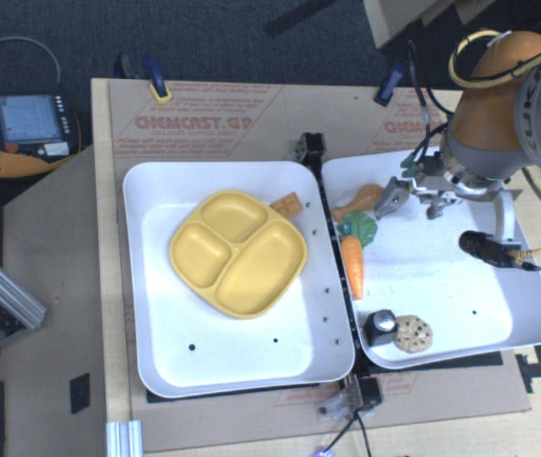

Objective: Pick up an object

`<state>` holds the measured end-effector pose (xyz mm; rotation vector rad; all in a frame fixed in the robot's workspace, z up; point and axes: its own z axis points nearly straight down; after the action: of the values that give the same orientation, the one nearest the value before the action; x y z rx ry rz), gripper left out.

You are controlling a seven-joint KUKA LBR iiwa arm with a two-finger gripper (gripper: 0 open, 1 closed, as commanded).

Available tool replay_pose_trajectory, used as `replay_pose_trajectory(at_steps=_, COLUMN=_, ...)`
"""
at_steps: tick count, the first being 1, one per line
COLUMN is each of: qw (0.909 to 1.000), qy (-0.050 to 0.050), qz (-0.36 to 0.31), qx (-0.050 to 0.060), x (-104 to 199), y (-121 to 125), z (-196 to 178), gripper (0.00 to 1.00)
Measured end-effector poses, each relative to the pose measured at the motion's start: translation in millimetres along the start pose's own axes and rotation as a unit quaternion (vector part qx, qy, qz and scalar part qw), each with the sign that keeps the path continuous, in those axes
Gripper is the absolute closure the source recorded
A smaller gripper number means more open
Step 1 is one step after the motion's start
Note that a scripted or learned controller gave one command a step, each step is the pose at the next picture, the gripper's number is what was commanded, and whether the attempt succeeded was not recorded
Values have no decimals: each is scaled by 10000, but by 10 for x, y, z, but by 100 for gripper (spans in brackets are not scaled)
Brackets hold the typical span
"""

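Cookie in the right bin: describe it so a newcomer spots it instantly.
Start at the right bin, the one the arm reaches into. Follow its near edge toward the divider between bins. The cookie lies there: a flat tan disc with dark specks, beside a small black-and-silver round object.

From my station, both bins [156, 284] looked like smooth white plastic with a soft sheen. The yellow divided plate [239, 252] read as matt plastic. The carrot [351, 267] appeared glossy, like moulded plastic; the cookie [411, 333] looked rough and speckled. The bench board [109, 255] seemed dull cardboard or wood, printed in red. The arm's orange band [499, 74] shone.
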<state>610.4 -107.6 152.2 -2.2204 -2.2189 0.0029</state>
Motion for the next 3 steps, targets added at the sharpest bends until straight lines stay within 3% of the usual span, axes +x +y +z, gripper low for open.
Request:
replay_pose_trajectory(at_steps=1, qw=10000, qy=3, qz=-1, qx=17, x=-17, y=23, z=435, gripper=0)
replay_pose_trajectory(at_steps=2, qw=10000, qy=-13, qz=1, qx=-29, x=-28, y=46, z=632, gripper=0)
replay_pose_trajectory(at_steps=3, qw=9999, qy=-15, qz=-1, qx=-104, x=-22, y=84, z=487, gripper=100)
